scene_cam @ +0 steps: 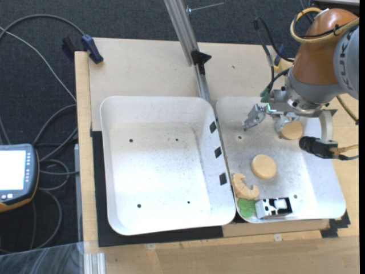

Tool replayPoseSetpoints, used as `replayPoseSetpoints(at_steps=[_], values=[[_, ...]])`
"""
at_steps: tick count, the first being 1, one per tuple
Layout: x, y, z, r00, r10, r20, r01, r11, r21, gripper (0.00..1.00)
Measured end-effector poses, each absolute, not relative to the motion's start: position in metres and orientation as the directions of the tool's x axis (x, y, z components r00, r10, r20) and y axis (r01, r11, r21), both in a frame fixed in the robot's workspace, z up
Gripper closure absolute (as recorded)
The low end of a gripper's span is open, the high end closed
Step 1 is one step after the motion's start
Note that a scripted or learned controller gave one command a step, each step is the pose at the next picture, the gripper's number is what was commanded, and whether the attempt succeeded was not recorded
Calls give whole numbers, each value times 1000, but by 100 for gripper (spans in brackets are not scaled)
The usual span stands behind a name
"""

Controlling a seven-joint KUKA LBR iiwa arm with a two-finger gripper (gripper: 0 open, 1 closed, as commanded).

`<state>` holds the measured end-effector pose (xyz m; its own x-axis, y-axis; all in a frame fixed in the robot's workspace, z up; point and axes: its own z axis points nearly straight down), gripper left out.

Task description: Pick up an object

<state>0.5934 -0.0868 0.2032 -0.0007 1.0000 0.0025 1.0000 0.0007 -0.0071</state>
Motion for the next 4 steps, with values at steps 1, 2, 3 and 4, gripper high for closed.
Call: replayPoseSetpoints(at_steps=[1, 2, 3, 4], values=[[594, -87, 206, -1, 1000, 2, 1000, 1, -2, 0], [586, -82, 146, 0, 1000, 2, 1000, 0, -9, 0], [585, -81, 93, 0, 1000, 2, 1000, 0, -7, 0], [587, -81, 108, 0, 1000, 2, 1000, 0, 1, 100]])
